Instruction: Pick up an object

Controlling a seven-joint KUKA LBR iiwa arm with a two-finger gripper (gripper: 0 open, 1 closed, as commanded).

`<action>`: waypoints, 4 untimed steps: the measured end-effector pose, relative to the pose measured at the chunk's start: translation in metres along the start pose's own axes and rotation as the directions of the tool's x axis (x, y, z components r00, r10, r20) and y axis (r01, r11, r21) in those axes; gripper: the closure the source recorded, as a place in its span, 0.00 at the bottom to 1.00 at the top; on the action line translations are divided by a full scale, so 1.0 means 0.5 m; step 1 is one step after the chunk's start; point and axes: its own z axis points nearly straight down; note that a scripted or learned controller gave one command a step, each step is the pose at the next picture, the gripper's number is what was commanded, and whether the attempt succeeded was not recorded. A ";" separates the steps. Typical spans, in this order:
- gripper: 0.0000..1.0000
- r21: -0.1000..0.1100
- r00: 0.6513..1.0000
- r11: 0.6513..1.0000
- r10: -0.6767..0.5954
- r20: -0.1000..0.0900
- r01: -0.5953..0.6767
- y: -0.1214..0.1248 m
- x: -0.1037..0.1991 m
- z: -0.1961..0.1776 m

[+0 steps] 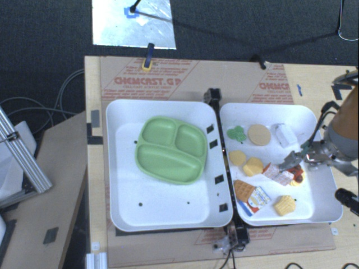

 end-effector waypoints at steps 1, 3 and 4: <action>0.00 -0.007 1.000 1.000 0.000 0.003 0.000 -0.004 -0.017 0.111; 1.00 -0.028 1.000 1.000 0.003 0.015 -0.002 0.011 -0.031 0.102; 1.00 -0.009 1.000 1.000 -0.004 0.003 0.004 0.019 -0.028 0.015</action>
